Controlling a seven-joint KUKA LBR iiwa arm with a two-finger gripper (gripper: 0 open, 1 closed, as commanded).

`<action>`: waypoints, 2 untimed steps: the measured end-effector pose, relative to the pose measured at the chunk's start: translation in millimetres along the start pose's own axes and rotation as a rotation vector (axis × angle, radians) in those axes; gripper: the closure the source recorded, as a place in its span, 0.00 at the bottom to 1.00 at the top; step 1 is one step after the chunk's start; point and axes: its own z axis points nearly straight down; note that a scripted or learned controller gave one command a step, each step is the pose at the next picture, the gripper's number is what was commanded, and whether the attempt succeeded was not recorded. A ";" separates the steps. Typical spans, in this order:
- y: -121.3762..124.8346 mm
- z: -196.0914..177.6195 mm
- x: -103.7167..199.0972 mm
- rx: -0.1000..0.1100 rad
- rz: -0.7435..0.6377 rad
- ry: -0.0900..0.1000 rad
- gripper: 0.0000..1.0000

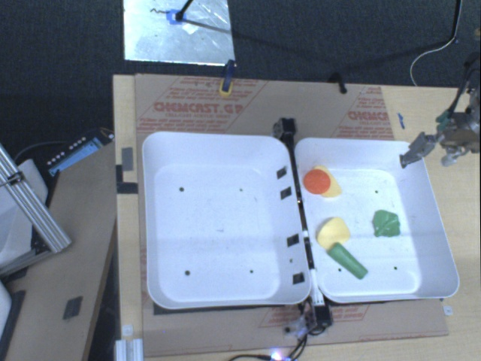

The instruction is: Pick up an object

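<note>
Fingers (412,154) of the two-finger gripper (431,155) stand apart with nothing between them, above the far right corner of the right shallow white plastic bin (432,224). All the task's things lie in this bin. An orange-red round toy (317,180) sits near the bin's far left corner, on a pale yellow piece. A yellow soft lump (333,232) lies nearer to the camera, and a green cylinder-shaped toy (348,261) touches it at a slant. A green leaf-shaped piece (386,222) lies apart to the right of them. The left shallow white plastic bin (161,224) stands just beside, with small black clips (289,194) along the joint.

Under both bins lies a brown paper-covered sheet (199,105) printed in red with the words "CHEMCAST GP", repeated several times. It rests on the light wooden table (75,277). A yellow and blue clamp (226,81) grips its far edge. Behind the table is a dark carpet floor (338,21) with a shiny square metal plate (176,21) and thin cables. An aluminium frame bar (30,201) shows at the left
</note>
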 end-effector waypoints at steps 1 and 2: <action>29.6 122.8 105.3 0.011 -0.010 0.008 0.00; 61.0 200.1 114.3 0.002 -0.002 0.002 0.00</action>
